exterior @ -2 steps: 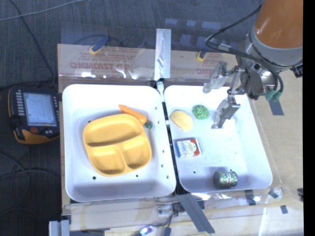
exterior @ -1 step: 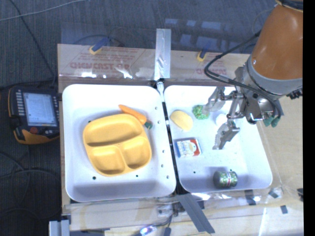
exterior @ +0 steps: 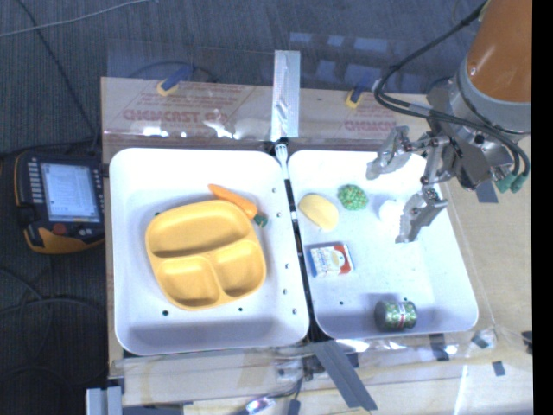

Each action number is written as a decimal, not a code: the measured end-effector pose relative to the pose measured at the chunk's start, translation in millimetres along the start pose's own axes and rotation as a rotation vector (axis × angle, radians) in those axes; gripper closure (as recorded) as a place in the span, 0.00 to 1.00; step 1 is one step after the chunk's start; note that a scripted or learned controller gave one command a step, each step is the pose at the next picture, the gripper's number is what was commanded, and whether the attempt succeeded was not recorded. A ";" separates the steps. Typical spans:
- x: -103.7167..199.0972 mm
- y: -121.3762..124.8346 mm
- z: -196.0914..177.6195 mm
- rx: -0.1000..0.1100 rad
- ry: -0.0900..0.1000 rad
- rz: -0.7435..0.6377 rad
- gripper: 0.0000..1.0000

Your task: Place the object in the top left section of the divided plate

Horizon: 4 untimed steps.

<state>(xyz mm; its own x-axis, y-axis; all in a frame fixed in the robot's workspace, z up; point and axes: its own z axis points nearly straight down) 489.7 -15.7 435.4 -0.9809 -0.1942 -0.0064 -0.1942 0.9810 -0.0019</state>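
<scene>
Carrot [exterior: 233, 199] across the far rim of yellow divided plate [exterior: 206, 253], left bin [exterior: 125, 258], green tip toward the divider. Gripper [exterior: 403, 190] over right bin [exterior: 449, 292], fingers spread wide, nothing between them. Nearby: white egg [exterior: 388, 208], broccoli [exterior: 352, 197], lemon [exterior: 319, 211], carton [exterior: 329, 258], can [exterior: 396, 314].

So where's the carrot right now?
The carrot is in the left bin, lying along the top right edge of the yellow divided plate, close to the wall between the two bins.
</scene>
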 end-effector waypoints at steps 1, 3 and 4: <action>-4.3 9.9 0.6 0.000 0.001 -0.034 0.00; -17.6 62.6 0.2 -0.002 -0.001 -0.382 0.00; -50.6 8.7 30.0 -0.003 0.002 -0.413 0.00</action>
